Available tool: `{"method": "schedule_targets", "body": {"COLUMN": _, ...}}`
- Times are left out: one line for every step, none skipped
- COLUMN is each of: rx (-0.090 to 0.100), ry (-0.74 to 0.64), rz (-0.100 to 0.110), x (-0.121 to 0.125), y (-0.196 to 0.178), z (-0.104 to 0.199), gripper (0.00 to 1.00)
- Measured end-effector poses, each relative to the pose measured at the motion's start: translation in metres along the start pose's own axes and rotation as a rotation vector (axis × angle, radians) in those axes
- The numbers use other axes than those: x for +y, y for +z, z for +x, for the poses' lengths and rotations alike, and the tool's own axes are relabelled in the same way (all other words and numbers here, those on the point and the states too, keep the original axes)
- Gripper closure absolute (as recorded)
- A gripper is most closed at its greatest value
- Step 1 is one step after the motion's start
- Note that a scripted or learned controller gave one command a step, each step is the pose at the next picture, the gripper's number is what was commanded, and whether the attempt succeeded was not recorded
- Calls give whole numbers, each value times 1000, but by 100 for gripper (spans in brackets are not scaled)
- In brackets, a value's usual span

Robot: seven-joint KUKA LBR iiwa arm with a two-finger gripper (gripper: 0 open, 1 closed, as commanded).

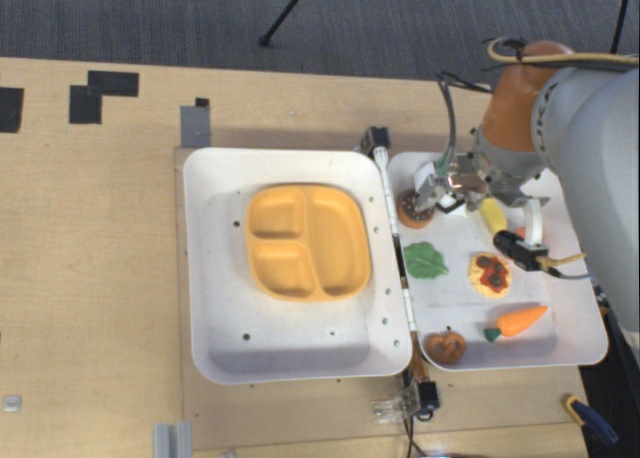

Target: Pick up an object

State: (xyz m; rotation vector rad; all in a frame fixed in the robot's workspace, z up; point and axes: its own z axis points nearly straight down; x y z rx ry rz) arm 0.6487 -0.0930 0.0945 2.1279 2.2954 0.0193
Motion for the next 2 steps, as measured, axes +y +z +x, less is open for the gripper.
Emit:
{"method": "schedule_targets", "body": {"rx": 2, "ry": -9, "rz": -6, "x": 3, "y": -12, "z": 2, "gripper": 100}}
{"method": "schedule_targets", "body": {"rx": 2, "ry": -404, "rz": 13, "x": -9, "y": -91, "z": 38, "gripper": 100}}
